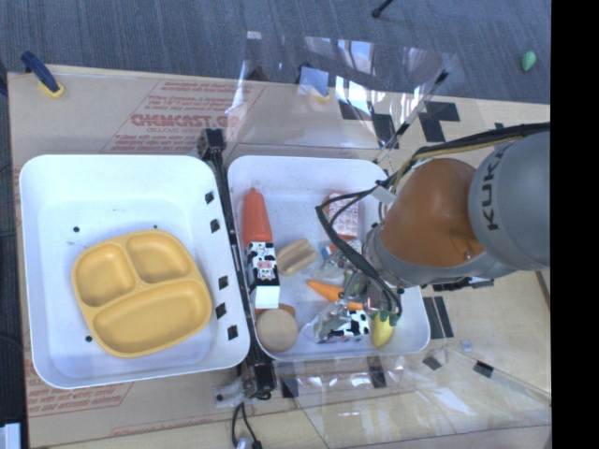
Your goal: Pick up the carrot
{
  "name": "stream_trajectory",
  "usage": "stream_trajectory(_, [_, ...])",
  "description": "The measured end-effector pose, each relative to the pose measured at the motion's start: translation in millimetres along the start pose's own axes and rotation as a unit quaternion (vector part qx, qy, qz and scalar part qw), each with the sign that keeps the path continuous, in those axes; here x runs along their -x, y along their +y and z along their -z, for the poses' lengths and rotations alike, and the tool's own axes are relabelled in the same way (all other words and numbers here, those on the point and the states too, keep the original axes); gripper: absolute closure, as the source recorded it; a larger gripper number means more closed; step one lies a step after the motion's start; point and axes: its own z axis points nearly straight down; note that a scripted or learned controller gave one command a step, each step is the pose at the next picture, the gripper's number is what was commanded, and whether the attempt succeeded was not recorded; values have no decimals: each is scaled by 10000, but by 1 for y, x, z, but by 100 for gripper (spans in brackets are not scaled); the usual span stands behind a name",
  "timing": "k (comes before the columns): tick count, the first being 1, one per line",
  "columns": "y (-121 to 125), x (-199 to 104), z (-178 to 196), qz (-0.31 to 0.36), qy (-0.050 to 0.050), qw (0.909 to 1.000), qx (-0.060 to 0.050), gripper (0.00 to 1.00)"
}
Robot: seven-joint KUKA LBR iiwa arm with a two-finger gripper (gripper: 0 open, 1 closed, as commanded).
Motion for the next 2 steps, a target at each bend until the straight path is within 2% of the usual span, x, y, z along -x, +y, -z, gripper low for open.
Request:
stream_trajectory(1, [1, 6, 16, 44, -79, 10000, -12, 100])
stream_trajectory(2, [75, 7, 49, -998, 41, 9950, -47, 100])
